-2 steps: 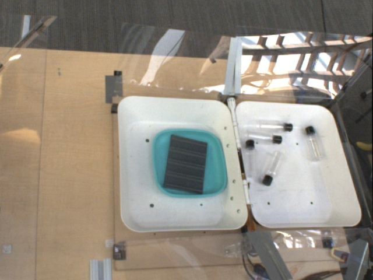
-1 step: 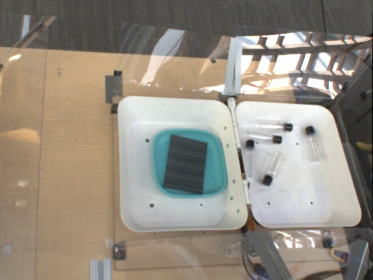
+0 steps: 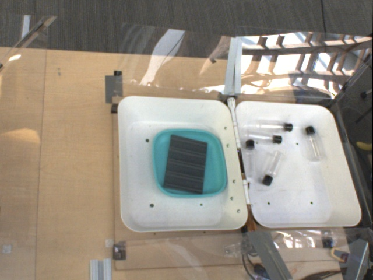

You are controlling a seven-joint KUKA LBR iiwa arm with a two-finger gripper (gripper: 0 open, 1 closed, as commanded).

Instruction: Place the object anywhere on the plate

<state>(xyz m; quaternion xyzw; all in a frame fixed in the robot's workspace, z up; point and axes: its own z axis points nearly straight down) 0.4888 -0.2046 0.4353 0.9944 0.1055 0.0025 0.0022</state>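
Observation:
A teal square plate (image 3: 217, 167) lies in the left white bin (image 3: 137, 174). A dark grey ribbed rectangular block (image 3: 186, 164) rests flat on the plate, covering its middle. In the right white bin (image 3: 332, 197) lie several clear tubes with black caps: one near the top (image 3: 274, 125), one below it (image 3: 262, 140), one at the right (image 3: 313, 143) and one lower down (image 3: 271, 167).
The two bins meet along a raised seam (image 3: 238, 150). A clear sheet covers the wooden bench (image 3: 64, 156) around them. Metal framing (image 3: 303, 51) stands behind the right bin, and brackets and cables (image 3: 262, 261) sit below its front edge.

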